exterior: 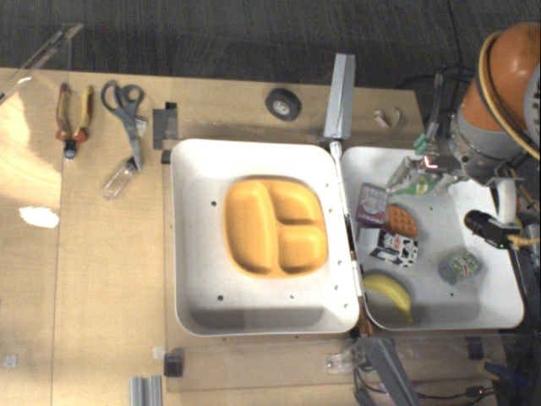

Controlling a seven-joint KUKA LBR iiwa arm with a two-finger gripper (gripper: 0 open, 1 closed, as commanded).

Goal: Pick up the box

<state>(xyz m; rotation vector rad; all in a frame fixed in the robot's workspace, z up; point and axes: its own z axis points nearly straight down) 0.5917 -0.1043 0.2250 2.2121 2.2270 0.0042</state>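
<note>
In the right bin (494,311) a small purple box (371,202) lies near the left wall. Just below it sits a smaller black-and-white patterned box (396,248). My gripper (425,169) hangs over the bin's upper part, up and to the right of the purple box and apart from both boxes. Something small and green (414,186) lies right under the gripper; whether the two touch is unclear.
A waffle-like brown piece (401,222) lies between the two boxes. A banana (389,295) rests at the bin's lower left, and a grey-green round can (460,266) lies to the right. The left bin (194,303) holds a yellow compartment tray (275,226). Scissors (128,117) and pliers (72,118) lie on the bench.
</note>
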